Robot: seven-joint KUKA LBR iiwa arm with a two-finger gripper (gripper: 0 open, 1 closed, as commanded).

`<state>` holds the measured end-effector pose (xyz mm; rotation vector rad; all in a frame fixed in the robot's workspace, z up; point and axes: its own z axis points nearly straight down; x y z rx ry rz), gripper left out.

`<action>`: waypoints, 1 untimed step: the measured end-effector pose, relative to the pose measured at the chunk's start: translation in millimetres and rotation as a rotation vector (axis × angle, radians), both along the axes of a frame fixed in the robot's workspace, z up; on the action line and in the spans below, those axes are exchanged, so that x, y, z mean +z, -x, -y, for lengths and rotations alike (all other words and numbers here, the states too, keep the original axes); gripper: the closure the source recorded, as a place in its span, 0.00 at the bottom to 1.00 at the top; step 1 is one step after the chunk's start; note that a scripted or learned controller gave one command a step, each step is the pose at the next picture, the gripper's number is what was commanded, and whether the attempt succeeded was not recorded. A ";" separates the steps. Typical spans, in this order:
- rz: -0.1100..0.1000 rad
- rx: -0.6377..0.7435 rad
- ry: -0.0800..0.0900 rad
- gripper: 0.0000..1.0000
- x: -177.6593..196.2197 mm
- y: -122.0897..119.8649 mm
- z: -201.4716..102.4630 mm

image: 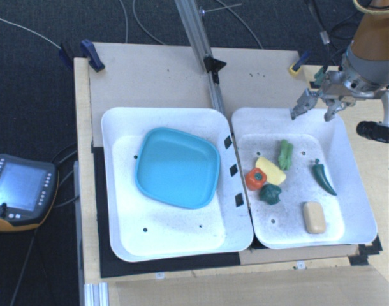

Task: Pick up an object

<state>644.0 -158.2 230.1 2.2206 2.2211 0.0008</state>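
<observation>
The pincer [317, 107] hangs at the far right of the bench, over the back rim of the right bin [354, 171]. Its two fingers stand apart, with open air between them and nothing held. Above it is the grey wrist and the orange band of the arm [373, 37].

No brand, label or writing can be read anywhere; the handheld screen [19, 193], far to the left of the pincer and off the bench, is too blurred to read.

Nearest to the pincer, just in front of it and a little to the left, lies a light green vegetable [285, 154], long and bumpy. To the front right of the pincer lies a dark green pepper [323, 177], slim, curved and glossy. Touching the light green piece on its front side is a smooth yellow piece [271, 170], and against that are a red-orange piece [256, 178], round and shiny, and a dark teal lump [270, 194] with a rough top. Farther to the front, near the front wall of the bin, a beige block [314, 217] with rounded corners lies alone, apart from the others. All these seem to be plastic toys. The floor of the bin is white with small dark specks.

Well to the left of the pincer, in the left bin [118, 222], rests a light blue plate [177, 167], square with rounded corners, smooth and slightly tilted. Behind the bins a metal rail [194, 24] goes up at a slant across the pale wooden bench [150, 75].
</observation>
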 end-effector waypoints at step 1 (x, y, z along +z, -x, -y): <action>-0.005 -0.001 -0.001 0.00 -59.0 1.0 7.9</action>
